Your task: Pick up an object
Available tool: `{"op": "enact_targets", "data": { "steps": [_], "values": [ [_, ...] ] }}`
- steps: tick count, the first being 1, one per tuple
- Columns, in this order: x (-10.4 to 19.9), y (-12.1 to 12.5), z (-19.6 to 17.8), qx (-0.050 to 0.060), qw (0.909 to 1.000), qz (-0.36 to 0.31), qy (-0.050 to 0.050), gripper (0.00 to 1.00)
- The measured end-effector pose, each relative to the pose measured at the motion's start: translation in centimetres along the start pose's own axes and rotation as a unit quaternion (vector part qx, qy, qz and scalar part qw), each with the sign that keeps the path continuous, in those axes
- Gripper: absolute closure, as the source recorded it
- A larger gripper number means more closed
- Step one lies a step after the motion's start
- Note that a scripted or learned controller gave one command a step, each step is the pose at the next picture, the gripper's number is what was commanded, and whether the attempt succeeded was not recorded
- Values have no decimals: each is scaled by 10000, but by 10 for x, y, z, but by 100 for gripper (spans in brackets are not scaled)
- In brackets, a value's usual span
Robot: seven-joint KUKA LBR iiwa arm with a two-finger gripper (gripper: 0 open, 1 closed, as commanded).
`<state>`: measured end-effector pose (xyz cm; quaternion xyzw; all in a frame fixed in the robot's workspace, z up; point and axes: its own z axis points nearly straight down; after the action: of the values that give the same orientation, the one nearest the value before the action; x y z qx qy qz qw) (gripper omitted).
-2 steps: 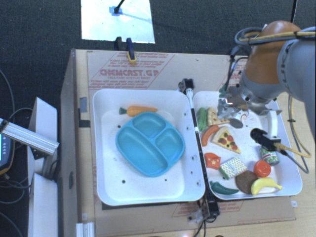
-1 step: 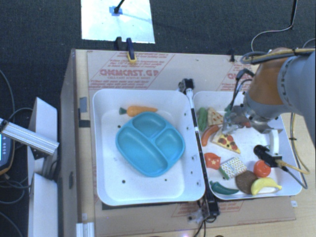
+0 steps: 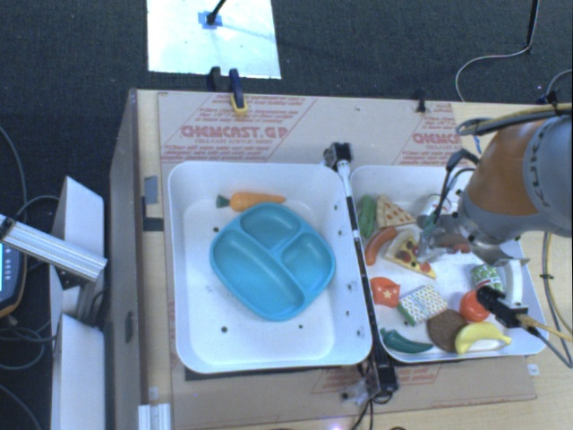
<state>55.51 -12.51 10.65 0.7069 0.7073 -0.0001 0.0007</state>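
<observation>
The right bin (image 3: 448, 176) holds several toy foods: a green pickle (image 3: 367, 214), a sandwich wedge (image 3: 392, 211), a sausage (image 3: 380, 241), a pizza slice (image 3: 408, 255), a tomato slice (image 3: 385, 290), a checked cracker block (image 3: 423, 303), a brown cookie (image 3: 440, 329), a banana (image 3: 481, 336), a red tomato (image 3: 472, 305), a green chili (image 3: 405, 340) and a small can (image 3: 488, 276). My gripper (image 3: 431, 238) hangs low over the middle of this bin, at the right end of the pizza slice. The wrist hides whatever lies directly beneath it.
The left bin (image 3: 201, 330) carries a blue divided plate (image 3: 271, 260) and a toy carrot (image 3: 254, 201) near its far wall. A black divider rail (image 3: 354, 240) runs between the bins. The grey and orange arm (image 3: 524, 182) covers the right bin's far right side.
</observation>
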Motion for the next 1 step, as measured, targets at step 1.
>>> {"op": "enact_targets", "data": {
  "steps": [1],
  "values": [
    [1,0,0,-3,10000,-3,4,0]
  ]
}}
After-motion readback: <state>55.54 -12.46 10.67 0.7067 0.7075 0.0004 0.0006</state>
